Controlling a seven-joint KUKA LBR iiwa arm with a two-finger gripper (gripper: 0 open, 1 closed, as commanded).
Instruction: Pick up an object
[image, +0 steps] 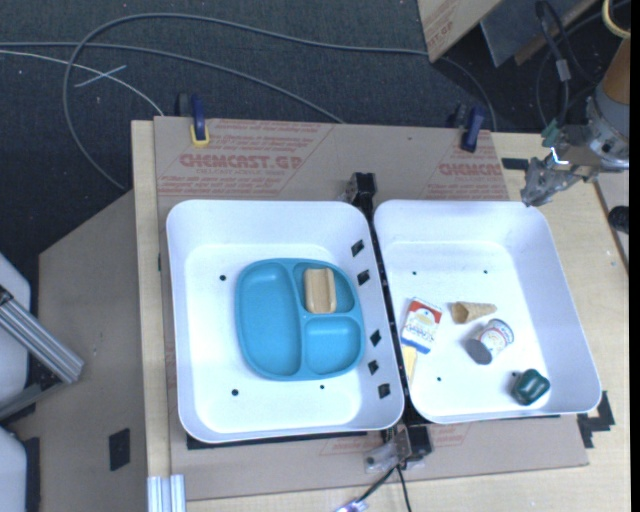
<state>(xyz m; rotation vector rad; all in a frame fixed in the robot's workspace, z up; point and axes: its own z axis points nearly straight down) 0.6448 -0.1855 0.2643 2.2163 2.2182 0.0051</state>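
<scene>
My gripper hangs at the far right corner of the right bin, just over its rim, with nothing seen in it. In that bin lie a small red and white packet, a tan wedge-shaped piece, a short grey and white can on its side, and a dark green object near the front right corner. All of these sit well toward the front from the gripper.
The left bin holds a blue divided plate with a tan bread-like piece in its far compartment. Black clips join the bins along the middle. Blue clamps pin the board at the back edge.
</scene>
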